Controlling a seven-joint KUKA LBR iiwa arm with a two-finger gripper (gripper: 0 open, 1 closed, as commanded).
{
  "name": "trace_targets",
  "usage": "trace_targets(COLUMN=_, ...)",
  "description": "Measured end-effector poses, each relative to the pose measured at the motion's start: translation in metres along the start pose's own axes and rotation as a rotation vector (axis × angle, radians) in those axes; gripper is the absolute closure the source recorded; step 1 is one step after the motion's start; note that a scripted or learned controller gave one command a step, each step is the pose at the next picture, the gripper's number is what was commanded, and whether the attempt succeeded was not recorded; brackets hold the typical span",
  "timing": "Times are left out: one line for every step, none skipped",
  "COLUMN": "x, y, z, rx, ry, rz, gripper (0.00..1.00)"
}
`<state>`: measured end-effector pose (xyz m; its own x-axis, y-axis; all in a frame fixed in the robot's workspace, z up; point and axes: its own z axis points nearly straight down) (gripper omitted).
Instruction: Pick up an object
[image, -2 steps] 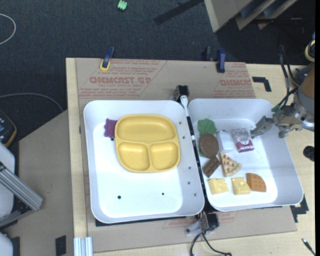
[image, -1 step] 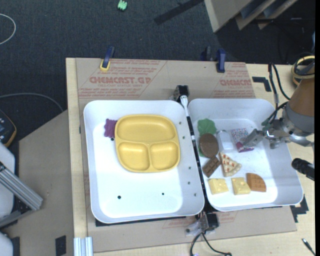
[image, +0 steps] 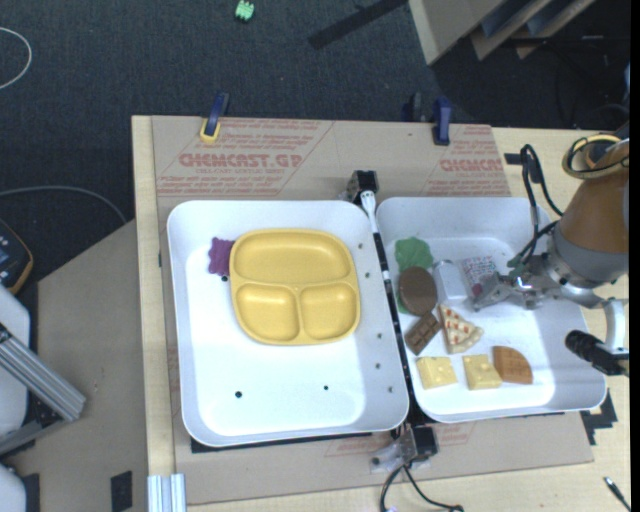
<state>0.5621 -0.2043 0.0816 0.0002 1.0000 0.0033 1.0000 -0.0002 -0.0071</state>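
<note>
Bright, even light; slightly soft

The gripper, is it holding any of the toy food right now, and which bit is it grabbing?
It cannot be told. The gripper sits low in the right bin, beside the pizza slice, but this view is too small to show anything between its fingers.

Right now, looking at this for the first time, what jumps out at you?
The big yellow divided tray stands out first, lying in the upper part of the left bin with a small purple object tucked at its left edge. Next comes the cluster of toy food in the right bin, where the grey arm reaches in from the right.
</note>
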Motion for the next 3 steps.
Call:
trace_targets(x=-0.001, y=0.002, z=-0.014, rx=-0.007, ry=-0.003, rz=0.000, gripper=1.00)
trace_targets(x=-0.003, y=0.013, z=-0.068, rx=-0.015, ry=-0.007, rz=-0.002, gripper=1.00)
trace_targets(x=-0.004, y=0.011, z=-0.112, rx=-0.015, ry=-0.007, rz=-0.001, gripper=1.00)
